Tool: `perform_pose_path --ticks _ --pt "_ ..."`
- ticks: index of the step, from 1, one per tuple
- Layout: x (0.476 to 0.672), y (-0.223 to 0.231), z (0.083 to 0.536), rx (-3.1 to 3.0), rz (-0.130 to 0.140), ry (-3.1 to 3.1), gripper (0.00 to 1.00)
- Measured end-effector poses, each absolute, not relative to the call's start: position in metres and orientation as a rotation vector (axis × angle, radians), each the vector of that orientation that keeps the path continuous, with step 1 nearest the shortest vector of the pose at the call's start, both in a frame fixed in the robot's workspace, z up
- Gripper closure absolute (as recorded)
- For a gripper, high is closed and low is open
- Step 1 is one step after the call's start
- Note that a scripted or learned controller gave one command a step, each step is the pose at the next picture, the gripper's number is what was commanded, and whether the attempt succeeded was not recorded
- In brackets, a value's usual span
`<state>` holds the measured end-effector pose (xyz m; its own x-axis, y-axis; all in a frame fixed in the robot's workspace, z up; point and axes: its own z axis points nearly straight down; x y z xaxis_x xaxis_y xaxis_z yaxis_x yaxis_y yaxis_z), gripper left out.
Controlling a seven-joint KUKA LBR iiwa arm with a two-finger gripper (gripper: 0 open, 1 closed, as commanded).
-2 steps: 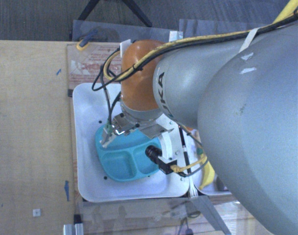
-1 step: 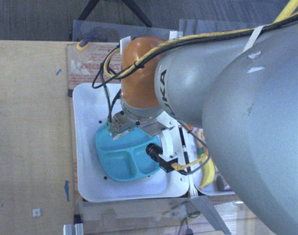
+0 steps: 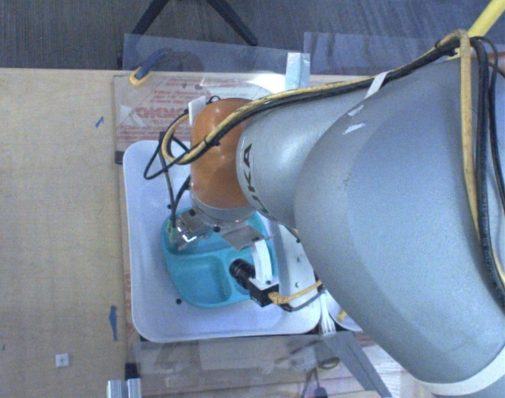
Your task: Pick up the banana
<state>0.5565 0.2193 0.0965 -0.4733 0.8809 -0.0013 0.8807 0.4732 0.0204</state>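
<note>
We see the arm cased in smooth, matt grey metal with a fine speckle, its orange band slightly glossy. The turquoise tray looks like smooth moulded plastic, as does the white bin. The bench is matt, pale wood.

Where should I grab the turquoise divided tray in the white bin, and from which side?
Probably the thin raised rim at the view's lower left, from above: the turquoise tray lies flat in the white bin, and the arm covers its upper right.
</note>
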Motion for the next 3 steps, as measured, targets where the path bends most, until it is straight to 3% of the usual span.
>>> perform_pose_path --ticks 1,2,3 --pt "0.536 0.155 0.258 1.384 0.002 2.818 1.00" --pt "0.567 0.209 0.154 1.216 0.001 2.897 1.00" --pt "0.556 0.221 0.197 0.697 0.006 3.058 1.00"
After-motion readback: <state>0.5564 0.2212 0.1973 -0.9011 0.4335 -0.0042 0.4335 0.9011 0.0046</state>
